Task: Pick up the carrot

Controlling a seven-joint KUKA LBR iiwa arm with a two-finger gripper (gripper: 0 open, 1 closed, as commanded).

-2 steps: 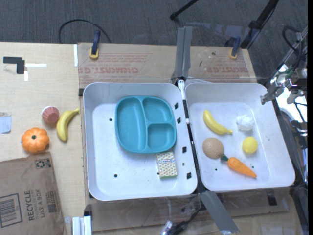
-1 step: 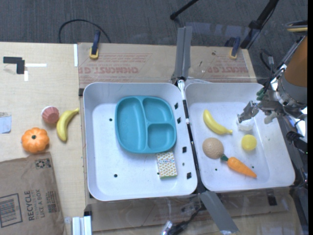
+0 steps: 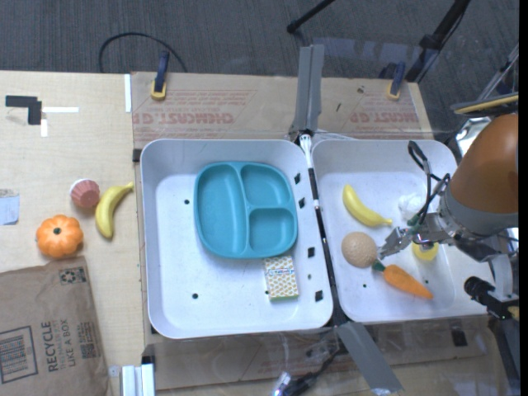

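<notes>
A view from above shows a counter (image 3: 66,139) carrying two shallow white bins side by side. The right bin (image 3: 363,151) holds the carrot (image 3: 405,280), which lies on the bin floor toward the near right, its green stub end pointing left toward a tan egg-shaped object (image 3: 359,249) that it nearly touches. A yellow banana (image 3: 364,208) lies just behind that egg shape, and a small yellow item (image 3: 426,251) sits close behind the carrot. The grey arm with its orange band (image 3: 493,167) reaches in from the right, and its gripper (image 3: 399,242) hangs low just above and behind the carrot's left end; whether the fingers are spread or closed cannot be told, and nothing shows between them. The left bin (image 3: 165,246) contains a teal divided plate (image 3: 245,209) and, just in front of it, a small patterned sponge (image 3: 281,279). On the bare counter to the left lie a second banana (image 3: 110,209), a small orange pumpkin (image 3: 59,237) and a pinkish round object (image 3: 85,194).
</notes>
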